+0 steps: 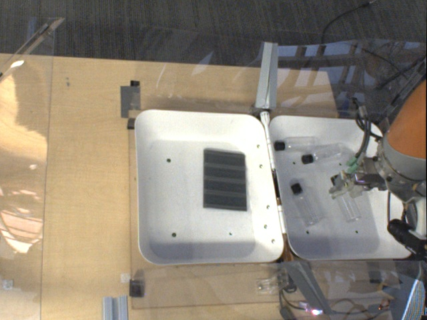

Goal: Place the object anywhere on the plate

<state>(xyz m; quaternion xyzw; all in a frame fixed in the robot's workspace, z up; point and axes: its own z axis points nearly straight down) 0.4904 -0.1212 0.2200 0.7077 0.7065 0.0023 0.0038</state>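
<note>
Two shallow white bins sit side by side on a pale wooden table (73,179), seen from above at a slant. A dark, ribbed rectangular plate (225,179) lies flat near the middle of the left bin (153,199), its long sides running toward the table's near and far edges, with bare white floor around it on all sides.

A grey arm with an orange band (408,129) reaches in over the table's right edge and hangs above the right bin (313,242). Its tool (348,184) sits over the right half of that bin, a tangle of thin cables running up from it; whether the tool is spread or pressed together cannot be told, and nothing can be made out in its grip.

Small dark objects lie apart on the right bin's floor: one (279,145) near the far left corner, one (307,158) just right of it toward the middle, and one (296,188) nearer the left wall, halfway down. Which of them is the task's piece cannot be told, but all three rest in the right bin, well apart from the plate. Faint clear plastic shapes (319,153) also lie on that bin's floor.

A grey metal post (267,75) stands at the far edge, between the bins.
</note>
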